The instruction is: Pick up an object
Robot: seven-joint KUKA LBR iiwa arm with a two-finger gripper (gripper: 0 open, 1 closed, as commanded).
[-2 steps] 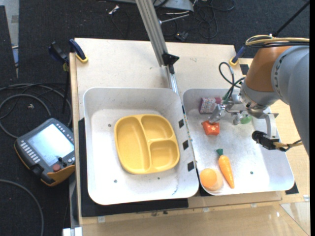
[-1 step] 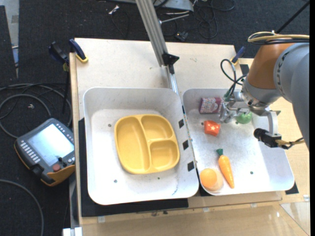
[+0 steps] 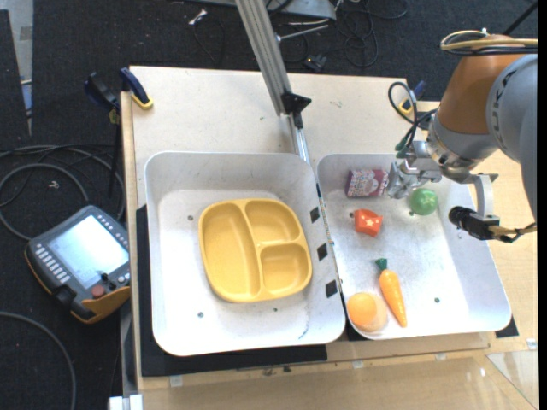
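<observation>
Over the right bin (image 3: 479, 301), toward twelve o'clock, the hand (image 3: 408, 184) hangs beside a green ball (image 3: 423, 202), grip unreadable, seemingly mid-approach and needing a centred descent.

The arm (image 3: 491, 92) is cut off by the right edge, so its base lies out of frame. The gripper (image 3: 408, 182) sits low in the right bin (image 3: 479, 289), and its fingertips blur into grey metal; whether they are apart or together cannot be told. It overlaps the upper left of a green round object (image 3: 423, 201), hiding part of it. A pink packet (image 3: 366, 182) just beside the gripper carries print too small to read. The counter (image 3: 214, 109) is cut off at the bottom right corner.
</observation>
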